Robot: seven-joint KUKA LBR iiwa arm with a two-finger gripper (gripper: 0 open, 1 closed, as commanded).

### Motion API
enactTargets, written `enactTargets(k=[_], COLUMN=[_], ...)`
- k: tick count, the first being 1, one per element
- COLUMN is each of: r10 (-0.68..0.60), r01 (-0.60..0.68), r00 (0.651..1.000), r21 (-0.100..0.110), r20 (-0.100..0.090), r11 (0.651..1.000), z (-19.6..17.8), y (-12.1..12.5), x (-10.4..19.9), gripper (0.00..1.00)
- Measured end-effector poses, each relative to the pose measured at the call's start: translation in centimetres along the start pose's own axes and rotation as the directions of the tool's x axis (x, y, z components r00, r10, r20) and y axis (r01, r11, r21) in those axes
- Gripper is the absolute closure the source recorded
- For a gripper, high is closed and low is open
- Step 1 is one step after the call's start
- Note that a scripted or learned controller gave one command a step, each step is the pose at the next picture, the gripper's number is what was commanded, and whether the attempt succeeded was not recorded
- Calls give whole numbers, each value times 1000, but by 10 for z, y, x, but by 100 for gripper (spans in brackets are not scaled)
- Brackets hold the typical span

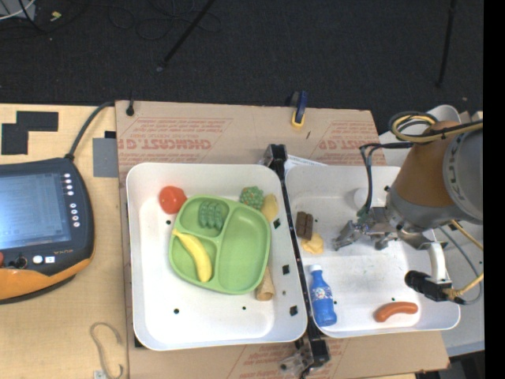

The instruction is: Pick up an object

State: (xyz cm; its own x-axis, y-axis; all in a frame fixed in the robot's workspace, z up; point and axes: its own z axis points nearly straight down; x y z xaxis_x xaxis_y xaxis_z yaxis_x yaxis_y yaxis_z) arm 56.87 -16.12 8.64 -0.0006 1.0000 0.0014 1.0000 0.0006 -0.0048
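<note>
My gripper (346,240) hangs low over the middle of the right bin (347,192), at the end of the grey and orange arm (426,181) that comes in from the right. Just left of it lie a brown bar (304,224) and a small yellow piece (314,246), a short gap away. A blue bottle (321,296) lies near the bin's front left corner. At the front right rests a red sausage (394,312). I see nothing held in the gripper.
The left bin (146,290) holds a green divided plate (237,259) with a banana (195,256) and a green item (211,213), plus a tomato (170,199), broccoli (252,197) and a tan piece (265,287). A teach pendant (39,219) lies far left.
</note>
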Motion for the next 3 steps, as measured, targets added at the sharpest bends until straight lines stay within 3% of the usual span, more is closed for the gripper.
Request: enactTargets(k=[1, 3], r10=[4, 1], r01=[-4, -1], r00=[1000, 1000], r21=[0, -6], r20=[-1, 2], r11=[1000, 1000], z=[-11, -126], y=[0, -13], x=[-1, 4], gripper=[100, 100])
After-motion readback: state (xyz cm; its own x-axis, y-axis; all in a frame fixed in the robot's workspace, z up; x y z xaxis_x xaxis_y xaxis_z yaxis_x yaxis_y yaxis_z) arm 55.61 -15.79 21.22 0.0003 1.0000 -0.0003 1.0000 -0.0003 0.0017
